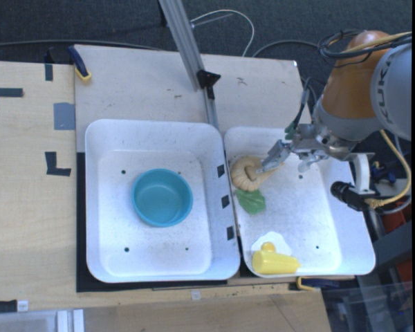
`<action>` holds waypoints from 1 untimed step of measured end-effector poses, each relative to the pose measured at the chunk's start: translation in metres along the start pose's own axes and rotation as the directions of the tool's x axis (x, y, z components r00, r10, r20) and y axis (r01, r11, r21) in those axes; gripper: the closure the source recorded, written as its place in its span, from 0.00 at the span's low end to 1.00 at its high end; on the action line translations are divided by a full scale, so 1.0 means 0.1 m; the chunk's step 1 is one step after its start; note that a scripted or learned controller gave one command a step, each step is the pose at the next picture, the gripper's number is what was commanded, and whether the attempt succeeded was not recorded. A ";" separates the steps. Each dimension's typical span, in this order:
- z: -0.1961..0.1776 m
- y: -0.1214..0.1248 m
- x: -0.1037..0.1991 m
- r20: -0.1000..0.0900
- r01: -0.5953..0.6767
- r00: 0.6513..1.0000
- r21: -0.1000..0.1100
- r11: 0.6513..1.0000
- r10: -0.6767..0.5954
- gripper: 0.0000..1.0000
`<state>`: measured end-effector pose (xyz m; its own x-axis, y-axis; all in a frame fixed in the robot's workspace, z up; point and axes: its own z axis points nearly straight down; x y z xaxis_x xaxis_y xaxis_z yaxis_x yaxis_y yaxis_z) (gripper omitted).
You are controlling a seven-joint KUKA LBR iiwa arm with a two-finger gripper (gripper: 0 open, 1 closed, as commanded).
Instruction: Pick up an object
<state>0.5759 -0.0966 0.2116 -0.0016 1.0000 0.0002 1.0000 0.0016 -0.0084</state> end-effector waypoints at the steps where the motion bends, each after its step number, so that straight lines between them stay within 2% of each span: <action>1: 0.48 0.07 -0.02 0.001 0.000 1.000 -0.002 1.000 0.000 0.00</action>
